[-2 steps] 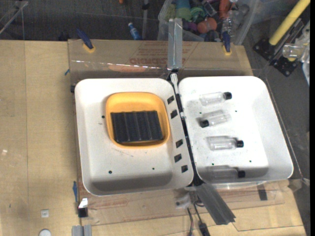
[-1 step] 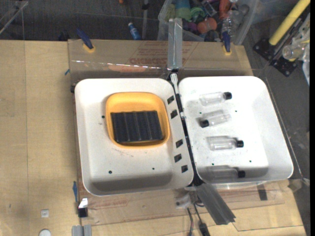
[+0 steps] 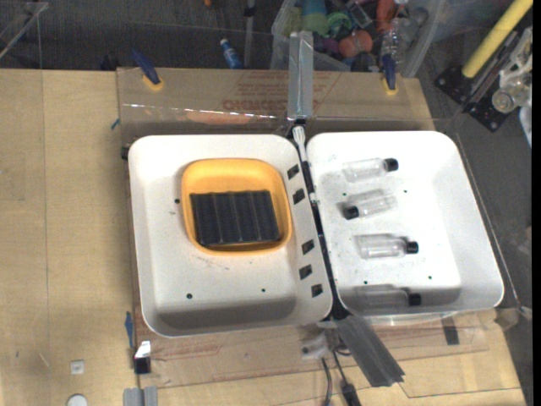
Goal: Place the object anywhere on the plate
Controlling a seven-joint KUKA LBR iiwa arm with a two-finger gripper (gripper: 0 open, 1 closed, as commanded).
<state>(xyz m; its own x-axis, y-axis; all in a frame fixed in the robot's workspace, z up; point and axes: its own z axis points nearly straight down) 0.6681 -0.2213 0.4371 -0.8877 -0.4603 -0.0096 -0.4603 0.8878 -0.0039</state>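
Pale wooden benchtop (image 3: 59, 227) carries two white bins side by side, and beyond it stands a tub of coloured clutter (image 3: 355, 11).

The object to move is most likely one of four clear vials with black caps, all lying on their sides in the right bin (image 3: 448, 227), well to the right of the yellow plate (image 3: 232, 169). The nearest vial (image 3: 368, 204) lies about level with the plate's middle, its cap pointing toward the plate. The top vial (image 3: 365, 168) lies level with the plate's far rim. A third vial (image 3: 385, 246) lies level with its near rim. The fourth vial (image 3: 385, 297) lies nearer the camera still, against the bin's front wall.

Judging by looks, these are light, stiff and slick. Being round, a vial would roll if nudged, and thin clear plastic or glass could slip from a loose pinch. The best hold is across the barrel at mid-length, squarely over its axis; the cap end is a poorer target.

The plate sits in the left bin (image 3: 161, 227), and a dark ridged block (image 3: 234, 216) covers most of its floor, so a vial would likely settle on that block.

Whether the gripper is spread or pressed together, I cannot tell.
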